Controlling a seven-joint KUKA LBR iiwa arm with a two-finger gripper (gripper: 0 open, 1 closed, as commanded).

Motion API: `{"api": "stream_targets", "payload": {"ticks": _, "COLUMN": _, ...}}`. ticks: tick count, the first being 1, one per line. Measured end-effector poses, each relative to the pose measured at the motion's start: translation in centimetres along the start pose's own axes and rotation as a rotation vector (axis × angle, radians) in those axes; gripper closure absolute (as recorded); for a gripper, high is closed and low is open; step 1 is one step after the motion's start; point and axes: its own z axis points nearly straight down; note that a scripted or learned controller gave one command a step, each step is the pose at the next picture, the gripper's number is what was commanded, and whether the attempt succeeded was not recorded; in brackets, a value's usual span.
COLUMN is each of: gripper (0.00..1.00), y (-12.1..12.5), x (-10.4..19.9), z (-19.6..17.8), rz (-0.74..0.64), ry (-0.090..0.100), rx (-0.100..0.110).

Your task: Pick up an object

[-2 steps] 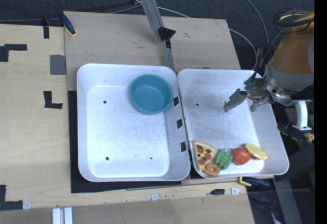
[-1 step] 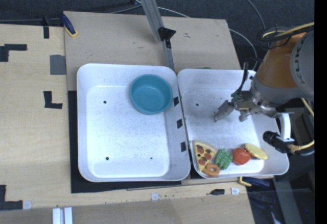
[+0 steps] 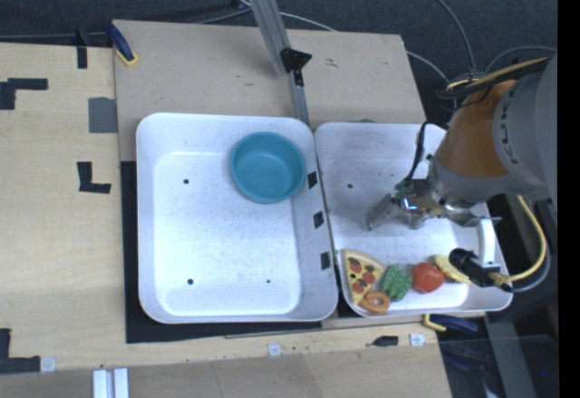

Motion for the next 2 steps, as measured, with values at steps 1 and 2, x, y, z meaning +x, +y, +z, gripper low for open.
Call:
{"api": "stream_targets", "payload": {"ticks": 1, "gripper": 1.00, "y": 0.1, "x": 0.0, "z": -1.3, "rz": -0.001, "ry": -0.001, "rx": -0.004}}
{"api": "stream_targets", "payload": {"ticks": 2, "gripper": 1.00, "y": 0.1, "x": 0.1, "z": -5.4, "rz": 0.000, "ry": -0.001, "rx": -0.008}}
